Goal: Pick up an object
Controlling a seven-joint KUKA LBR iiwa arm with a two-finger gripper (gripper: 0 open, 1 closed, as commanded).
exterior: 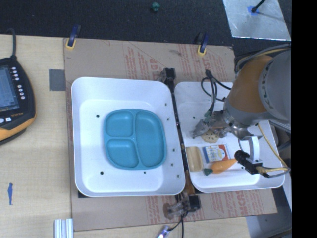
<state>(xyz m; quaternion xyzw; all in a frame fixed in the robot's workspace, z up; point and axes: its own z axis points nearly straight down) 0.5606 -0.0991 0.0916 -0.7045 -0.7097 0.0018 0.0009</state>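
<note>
The right bin (190, 95) holds several small objects along its near side. A tan block (193, 158) lies at the left, a small box with a blue and red label (215, 153) beside it, and an orange carrot (223, 166) in front of the box. A round tan biscuit-like piece (212, 137) lies just behind the box. My gripper (208, 126) hangs low over the middle of this bin, right above and touching or nearly touching the biscuit-like piece. The grey and orange arm (257, 90) covers the bin's right part.
The left bin (84, 98) holds a blue divided plate (134, 138). A black and orange teach pendant (12, 100) lies at the far left. Black cables (210, 86) loop above the gripper, and a yellow cable (275, 157) runs along the right bin's edge.
</note>
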